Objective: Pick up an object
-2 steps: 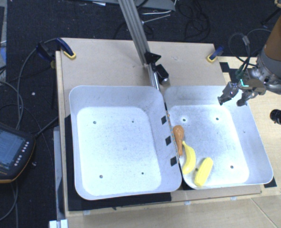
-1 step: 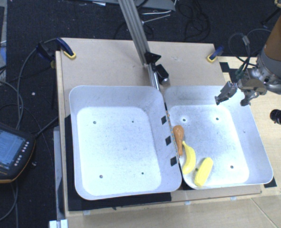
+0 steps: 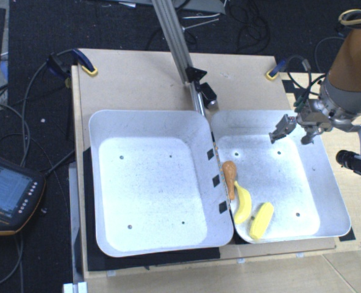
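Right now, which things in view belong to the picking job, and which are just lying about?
Job:
claw, above right bin
orange carrot-like piece
yellow banana
yellow block

Lying about:
left bin
handheld pendant
clamps

Dark carpet floor [image 3: 28, 35]; loose cables [image 3: 10, 112]; wooden bench [image 3: 144, 81]; pendant [image 3: 10, 194] lower left; metal pole [image 3: 174, 35].

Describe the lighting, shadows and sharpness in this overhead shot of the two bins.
Camera view: light is even and soft, with no harsh glare on the white bins; the gripper throws no clear shadow on the right bin's floor; the picture is slightly soft overall, so the banana, the yellow block and the orange piece show little surface detail; the dark floor is dim.
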Tool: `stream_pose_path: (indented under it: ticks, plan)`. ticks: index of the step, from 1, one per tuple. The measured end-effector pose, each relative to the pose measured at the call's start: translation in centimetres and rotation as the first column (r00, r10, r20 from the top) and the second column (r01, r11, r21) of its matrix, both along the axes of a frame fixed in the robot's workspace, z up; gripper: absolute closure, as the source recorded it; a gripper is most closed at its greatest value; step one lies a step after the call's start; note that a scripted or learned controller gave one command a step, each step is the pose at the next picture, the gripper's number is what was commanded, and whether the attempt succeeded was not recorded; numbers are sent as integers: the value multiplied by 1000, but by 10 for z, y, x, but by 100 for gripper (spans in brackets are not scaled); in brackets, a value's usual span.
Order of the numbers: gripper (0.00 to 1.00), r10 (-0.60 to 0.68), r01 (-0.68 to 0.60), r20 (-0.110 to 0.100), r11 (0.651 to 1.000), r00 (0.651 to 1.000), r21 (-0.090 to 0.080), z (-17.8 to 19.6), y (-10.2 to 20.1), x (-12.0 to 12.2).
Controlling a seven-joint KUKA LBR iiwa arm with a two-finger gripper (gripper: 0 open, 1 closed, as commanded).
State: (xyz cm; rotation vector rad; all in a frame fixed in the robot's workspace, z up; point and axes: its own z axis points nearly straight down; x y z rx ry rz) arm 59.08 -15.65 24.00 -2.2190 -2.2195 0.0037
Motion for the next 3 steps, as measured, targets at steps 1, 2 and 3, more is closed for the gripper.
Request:
stream_pose_path:
  ticks: [1,2,3]
  plan:
    - [0,0,0,0,1000,1000,0,-44,5,-3]
    - [0,-1,1,-1,1000,1000,0,-96,0,-13]
    - [100,0,0,4,1000,1000,-1,-84,0,-11]
